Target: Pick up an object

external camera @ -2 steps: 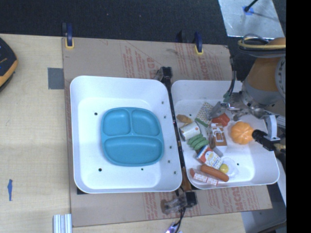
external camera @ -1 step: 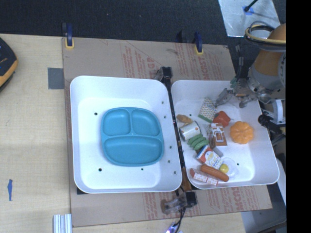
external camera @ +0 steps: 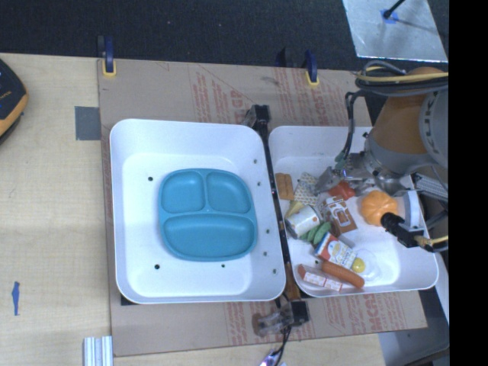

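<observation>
We judge the pick barely begun: nothing is lifted, and the toys all lie in the right bin (external camera: 412, 280). The hand (external camera: 341, 175) sits low at the far side of the pile, and we cannot tell how far open it is or whether it grips anything. The orange (external camera: 377, 207) lies just right of it; a carrot (external camera: 343, 274) lies nearer us. The left bin (external camera: 137, 265) bears a blue plate (external camera: 207, 212).

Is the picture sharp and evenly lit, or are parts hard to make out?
Camera view: soft overall, small items in the right bin blur together; even light, mild glare on the left bin around the blue plate; the tool is indistinct.
</observation>
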